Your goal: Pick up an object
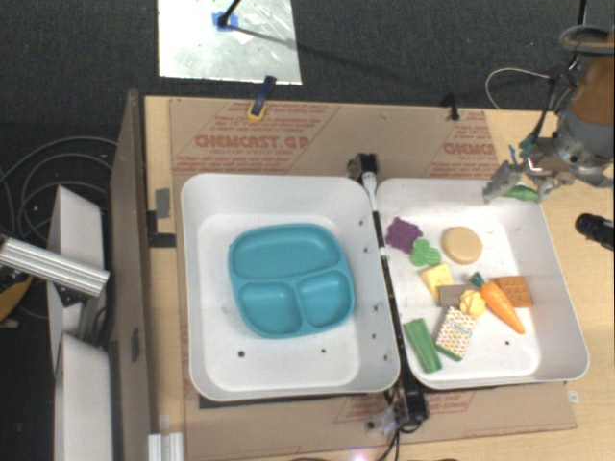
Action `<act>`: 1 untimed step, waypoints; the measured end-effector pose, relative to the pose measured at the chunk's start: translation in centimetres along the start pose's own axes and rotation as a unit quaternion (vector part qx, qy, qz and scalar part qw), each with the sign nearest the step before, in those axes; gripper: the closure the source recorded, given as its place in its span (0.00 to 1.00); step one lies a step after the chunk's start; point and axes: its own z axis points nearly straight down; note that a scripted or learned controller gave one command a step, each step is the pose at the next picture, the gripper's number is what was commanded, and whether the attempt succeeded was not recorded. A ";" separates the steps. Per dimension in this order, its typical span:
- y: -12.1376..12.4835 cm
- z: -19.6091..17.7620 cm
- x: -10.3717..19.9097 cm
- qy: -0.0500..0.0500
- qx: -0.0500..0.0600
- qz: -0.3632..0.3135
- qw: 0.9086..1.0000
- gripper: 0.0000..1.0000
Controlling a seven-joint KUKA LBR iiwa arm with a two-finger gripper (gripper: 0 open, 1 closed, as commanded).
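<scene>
Above right bin's far corner | tool clenched on green object

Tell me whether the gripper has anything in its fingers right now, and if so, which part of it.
It cannot be told for sure. A small green object sits right at the gripper over the right bin's far corner, but the view is too blurred to confirm a hold.

arm cut off at right edge, green obj under gripper unclear
</scene>
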 end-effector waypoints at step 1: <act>-7.7 0.5 5.6 0.002 0.004 0.001 1.000 0.00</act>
